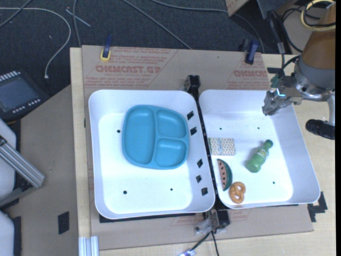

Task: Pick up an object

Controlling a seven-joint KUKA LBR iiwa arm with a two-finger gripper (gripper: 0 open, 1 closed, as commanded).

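Green bottle lies in the right bin, just right of the watermelon slice, cap toward upper right. Gripper hovers above the bottle; its state cannot be told.

A cardboard sheet with red print lay under two shallow white bins. Blue clamps held its far edge. Thin white cables curled on the dark floor.

Bright, even overhead light whitens both bins; shadows stay faint, detail slightly soft.
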